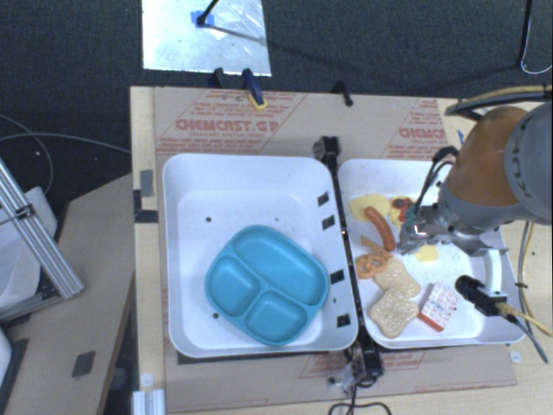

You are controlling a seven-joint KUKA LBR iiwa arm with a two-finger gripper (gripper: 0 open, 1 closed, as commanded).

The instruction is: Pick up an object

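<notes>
The right bin (380, 173) holds several toy foods: a sausage (379, 228), a yellow piece (370, 204), a small red item (402, 203), a pretzel (372, 264), two bread slices (396, 276) (392, 311), a red and white packet (438, 305) and a yellow bit (427, 253). My gripper (413, 232) hangs low over the middle of this bin, just right of the sausage and above the yellow bit. The arm's wrist covers much of it.
A blue three-part plate (267, 283) lies in the left bin (190, 232). A black divider (341, 240) runs between the two bins. The grey and orange arm (497, 175) covers the right bin's far right side.
</notes>
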